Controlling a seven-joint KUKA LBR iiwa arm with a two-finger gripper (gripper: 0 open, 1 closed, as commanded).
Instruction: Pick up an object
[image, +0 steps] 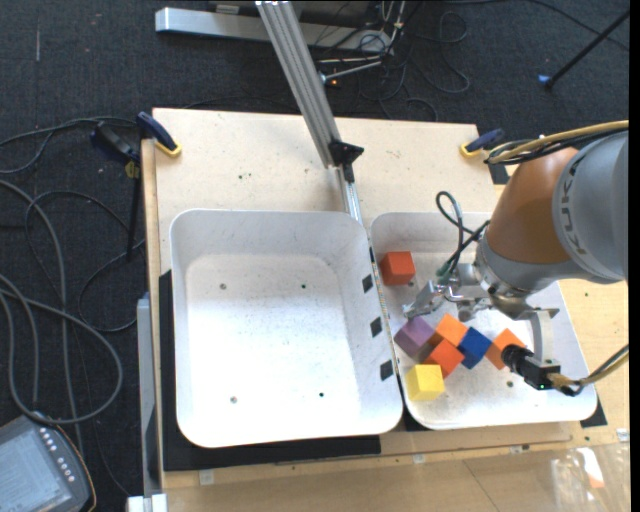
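Note:
Several small blocks lie in the right bin (575, 345). An orange-red cube (398, 266) sits alone near the bin's back left. Closer to the front is a tight cluster: a purple block (414, 335), two orange blocks (450, 329) (443, 356), a blue block (474, 346), another orange one (506, 347) and a yellow cube (426, 381). My gripper (452, 297) hangs low over the back edge of this cluster, just above the purple and orange blocks. Its tip is tangled visually with metal parts and cables.
The left bin (190, 300) stands beside the right one, and their walls meet at a ridge (375, 300). A slanted metal pole (305, 80) crosses the back of the bench. The arm's bulky wrist (540, 220) covers the right bin's back right part.

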